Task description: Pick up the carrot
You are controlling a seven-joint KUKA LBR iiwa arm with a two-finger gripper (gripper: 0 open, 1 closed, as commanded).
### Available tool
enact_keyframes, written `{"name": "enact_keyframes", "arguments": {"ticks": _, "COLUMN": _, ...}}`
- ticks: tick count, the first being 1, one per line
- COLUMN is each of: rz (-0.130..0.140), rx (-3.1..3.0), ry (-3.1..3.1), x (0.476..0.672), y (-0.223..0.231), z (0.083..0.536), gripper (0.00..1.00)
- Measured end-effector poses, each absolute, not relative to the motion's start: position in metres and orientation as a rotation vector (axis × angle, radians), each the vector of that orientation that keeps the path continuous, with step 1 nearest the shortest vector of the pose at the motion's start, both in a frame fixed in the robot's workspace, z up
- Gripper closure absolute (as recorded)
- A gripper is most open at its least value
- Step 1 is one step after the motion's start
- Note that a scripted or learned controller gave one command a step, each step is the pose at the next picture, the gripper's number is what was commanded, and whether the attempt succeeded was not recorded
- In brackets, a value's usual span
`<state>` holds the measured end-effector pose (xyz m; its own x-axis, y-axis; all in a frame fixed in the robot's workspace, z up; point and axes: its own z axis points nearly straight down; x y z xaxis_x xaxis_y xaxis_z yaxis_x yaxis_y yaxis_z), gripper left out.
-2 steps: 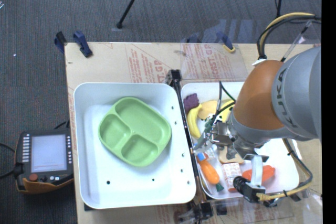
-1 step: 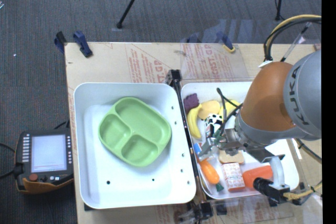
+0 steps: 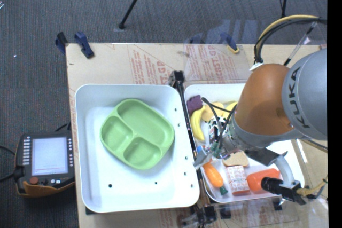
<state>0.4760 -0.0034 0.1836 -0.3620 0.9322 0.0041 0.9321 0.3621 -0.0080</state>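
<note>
Carrot, lower right of frame, looks like a light, stiff, smooth toy, best pinched across its orange middle. Gripper hovers just above; its opening cannot be told.

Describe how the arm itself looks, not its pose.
The arm is bulky and rounded: a grey shell bearing dark KUKA lettering, then a wide orange band above the wrist. Yellow and black cables loop over it at the top, and thin wires run along the wrist toward the gripper, which is small and metallic.
</note>
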Motion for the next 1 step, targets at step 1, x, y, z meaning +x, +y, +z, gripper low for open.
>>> {"name": "enact_keyframes", "arguments": {"ticks": 1, "rz": 0.006, "rx": -1.282, "ry": -2.858, "x": 0.4757, "y": 0.0348, "z": 0.1848, "gripper": 0.0}}
